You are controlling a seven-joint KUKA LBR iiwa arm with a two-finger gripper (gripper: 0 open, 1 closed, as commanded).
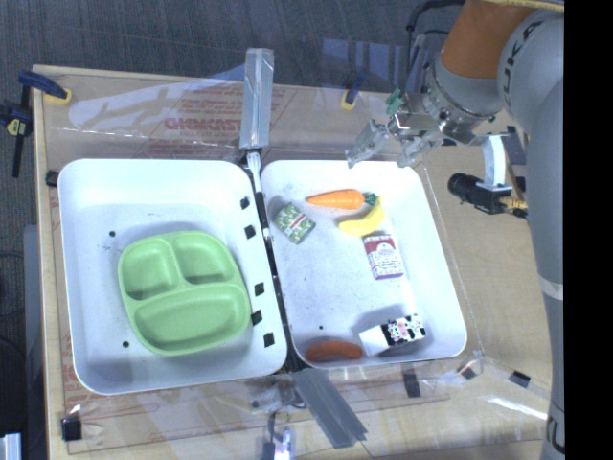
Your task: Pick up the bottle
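A small white bottle (383, 255) with a red label lies on its side in the middle of the right bin (442, 257), just below a yellow banana (362, 221). My gripper (389, 149) hovers over the far rim of that bin, up and slightly right of the bottle and well apart from it. Its two pale fingers (365, 146) are spread, so it is open, and nothing sits between them.
Also in the right bin are an orange carrot (335, 199), a green packet (294, 222), a white carton with black spots (393, 333) and a brown sausage-like piece (333, 351). A green divided plate (182, 291) rests in the left bin (86, 199).
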